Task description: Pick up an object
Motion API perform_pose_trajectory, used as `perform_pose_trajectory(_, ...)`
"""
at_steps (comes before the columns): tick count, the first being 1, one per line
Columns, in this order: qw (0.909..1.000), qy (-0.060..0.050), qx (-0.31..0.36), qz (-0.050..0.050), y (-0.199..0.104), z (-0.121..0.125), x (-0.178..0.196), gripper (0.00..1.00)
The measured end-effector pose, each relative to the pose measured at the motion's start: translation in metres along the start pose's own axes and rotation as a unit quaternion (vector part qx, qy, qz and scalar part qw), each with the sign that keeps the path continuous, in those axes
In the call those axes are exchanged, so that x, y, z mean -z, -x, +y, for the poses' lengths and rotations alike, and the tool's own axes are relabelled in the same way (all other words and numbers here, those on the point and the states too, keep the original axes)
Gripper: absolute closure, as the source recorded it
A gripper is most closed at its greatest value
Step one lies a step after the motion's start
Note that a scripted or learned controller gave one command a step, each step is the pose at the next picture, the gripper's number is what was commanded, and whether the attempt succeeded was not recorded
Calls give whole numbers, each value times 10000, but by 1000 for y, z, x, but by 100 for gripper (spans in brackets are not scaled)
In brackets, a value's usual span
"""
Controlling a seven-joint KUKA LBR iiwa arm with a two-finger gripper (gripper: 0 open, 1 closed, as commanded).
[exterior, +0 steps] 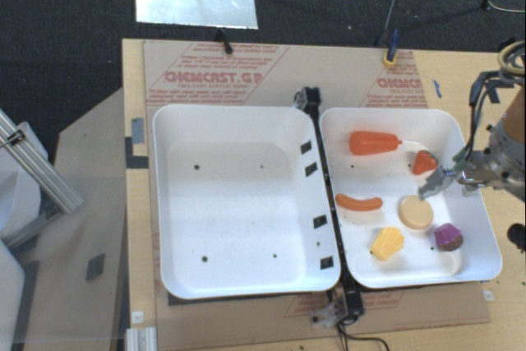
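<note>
We're hovering our gripper [433, 187] at the right bin's [477, 259] right side, fingers narrowly parted, gripping nothing, just above the cream disc [416, 214], the strawberry [423, 163] sitting just beside

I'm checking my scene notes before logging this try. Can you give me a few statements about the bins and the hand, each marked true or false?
1. All the toy foods lie in the right bin. True.
2. The carrot lies at the near edge of its bin. False: it lies near the far edge.
3. The hand holds the corn. False: the corn lies apart from it, near the bin's front.
4. The hand is just above the round cream piece. True.
5. The purple piece is in the left bin. False: right bin.
</note>
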State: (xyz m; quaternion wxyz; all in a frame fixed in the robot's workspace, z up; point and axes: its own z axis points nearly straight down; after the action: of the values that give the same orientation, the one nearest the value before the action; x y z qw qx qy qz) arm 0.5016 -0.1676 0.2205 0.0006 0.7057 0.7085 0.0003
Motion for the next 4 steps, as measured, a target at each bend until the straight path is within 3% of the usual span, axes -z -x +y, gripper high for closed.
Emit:
perform_pose_trajectory(1, 10000, 37, -21, -28, -25, -14, -139, 0)
perform_pose_trajectory(2, 10000, 74, 22, -26, -57, 55, -131, 0)
perform_pose_trajectory(3, 10000, 52, 3, -3, -1, 113, -131, 0)
perform_pose_trajectory(4, 10000, -37, 0, 27, -80, 13, -136, 0)
